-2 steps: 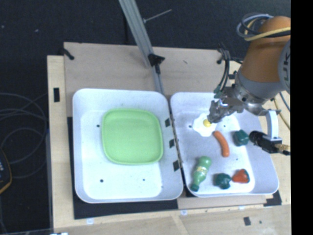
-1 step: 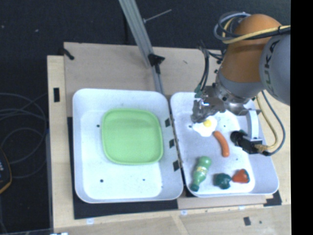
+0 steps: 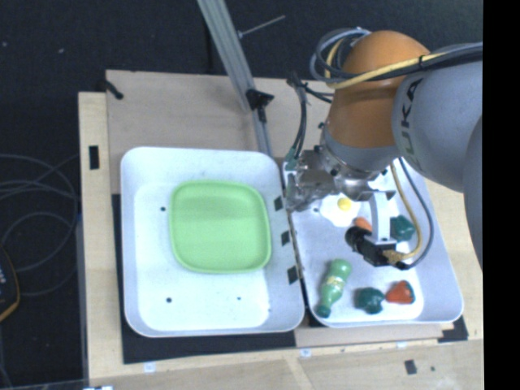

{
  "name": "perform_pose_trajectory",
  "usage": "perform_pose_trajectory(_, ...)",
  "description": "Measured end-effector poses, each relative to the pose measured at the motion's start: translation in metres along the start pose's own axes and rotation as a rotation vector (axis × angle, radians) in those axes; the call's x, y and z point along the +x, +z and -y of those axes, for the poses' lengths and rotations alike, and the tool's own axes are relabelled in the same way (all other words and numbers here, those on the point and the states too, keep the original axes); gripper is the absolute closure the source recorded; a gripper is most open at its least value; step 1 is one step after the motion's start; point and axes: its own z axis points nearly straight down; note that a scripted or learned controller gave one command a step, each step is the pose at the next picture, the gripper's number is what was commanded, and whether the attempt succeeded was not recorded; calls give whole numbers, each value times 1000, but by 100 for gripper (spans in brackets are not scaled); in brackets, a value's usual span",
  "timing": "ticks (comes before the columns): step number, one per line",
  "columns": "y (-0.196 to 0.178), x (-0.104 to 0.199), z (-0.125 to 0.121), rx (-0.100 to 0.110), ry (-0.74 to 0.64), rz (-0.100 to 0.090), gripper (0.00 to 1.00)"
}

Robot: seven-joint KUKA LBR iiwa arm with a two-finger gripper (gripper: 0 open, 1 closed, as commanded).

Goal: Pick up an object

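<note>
Arm over right bin, green plate alone in left bin.

Arm reaches in over the right bin; pincer sits low at that bin's upper-left corner, grip state cannot be told. Loose objects there: green bottle, teal piece, red-orange piece, fried-egg toy. Green plate lies flat in the left bin. Both bins rest on the surface.

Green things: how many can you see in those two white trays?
4. A green plate lies in the left bin. In the right bin: a green bottle near the front, a dark green piece beside it, and another farther back. The arm may hide others.
</note>
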Motion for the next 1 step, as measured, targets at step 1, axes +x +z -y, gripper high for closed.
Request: perform_pose_trajectory(1,15,57,11,1,1,0,100)
